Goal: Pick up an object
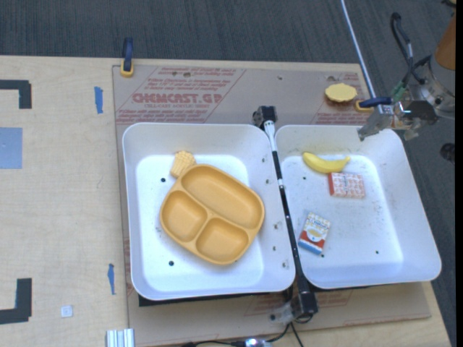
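In the right bin (405, 266) lie a yellow banana (325, 163), a red-and-white packet (347, 185) just below it, and a small white, orange and blue carton (315, 233) toward the front left. My gripper (394, 116) hangs over the bin's back right corner, above and to the right of the banana. Nothing shows in its grasp.
The left bin (145, 266) holds a yellow three-part plate (211, 214) and a small yellow ridged piece (182, 163) at the plate's back left. A yellow round item (340, 92) lies on the board behind the right bin, left of the gripper. A black divider (278, 186) runs between the bins.
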`<action>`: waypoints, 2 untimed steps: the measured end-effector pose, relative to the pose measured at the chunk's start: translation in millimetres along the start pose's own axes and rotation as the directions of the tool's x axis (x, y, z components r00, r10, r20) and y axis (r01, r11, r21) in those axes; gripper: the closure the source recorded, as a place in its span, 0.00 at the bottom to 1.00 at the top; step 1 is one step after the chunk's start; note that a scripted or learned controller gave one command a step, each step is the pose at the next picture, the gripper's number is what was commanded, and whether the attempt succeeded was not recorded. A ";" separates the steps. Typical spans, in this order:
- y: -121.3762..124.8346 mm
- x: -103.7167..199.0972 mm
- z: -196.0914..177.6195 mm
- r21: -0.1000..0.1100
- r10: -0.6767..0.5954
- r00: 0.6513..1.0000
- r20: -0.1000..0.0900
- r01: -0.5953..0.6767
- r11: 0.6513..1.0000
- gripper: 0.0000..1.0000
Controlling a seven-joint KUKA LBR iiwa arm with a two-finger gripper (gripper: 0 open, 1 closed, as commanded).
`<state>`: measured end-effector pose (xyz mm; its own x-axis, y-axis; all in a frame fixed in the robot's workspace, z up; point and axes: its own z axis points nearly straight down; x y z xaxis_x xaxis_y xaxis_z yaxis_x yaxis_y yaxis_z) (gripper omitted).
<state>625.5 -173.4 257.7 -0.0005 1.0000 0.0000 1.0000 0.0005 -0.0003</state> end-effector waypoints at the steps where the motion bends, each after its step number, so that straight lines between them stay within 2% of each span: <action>1: 29.7 -15.6 171.7 -0.004 -0.001 1.000 0.001 0.001 1.000 0.00; 2: -0.8 38.8 172.5 0.000 -0.001 1.000 -0.001 0.001 1.000 0.00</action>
<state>624.6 -134.5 85.2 -0.0014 1.0000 0.0009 1.0000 0.0014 -0.0005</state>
